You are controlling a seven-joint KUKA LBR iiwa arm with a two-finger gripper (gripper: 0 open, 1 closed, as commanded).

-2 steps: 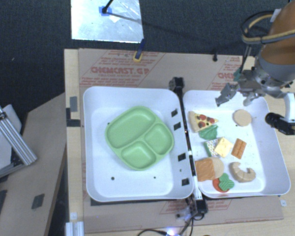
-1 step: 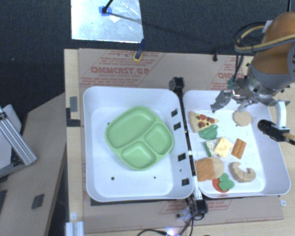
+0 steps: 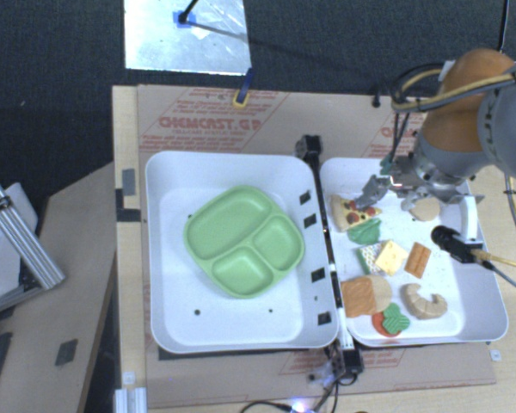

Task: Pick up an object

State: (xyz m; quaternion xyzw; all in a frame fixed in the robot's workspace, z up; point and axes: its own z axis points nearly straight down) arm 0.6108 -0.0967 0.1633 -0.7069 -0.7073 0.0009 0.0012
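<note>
Green and three-part, a divided plate (image 3: 244,241) lies in the left bin (image 3: 168,317). The right bin (image 3: 490,312) holds toy food: a pizza slice (image 3: 347,212) at its far left, long axis running left to right with its tip pointing left. The gripper (image 3: 374,192) hangs just above the slice's right end; whether its jaws are wide or narrow I cannot tell.

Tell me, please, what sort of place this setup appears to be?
Probably a robotics lab bench for grasping trials: a KUKA arm reaches over two white bins, one holding a green divided plate, the other toy food pieces.
</note>
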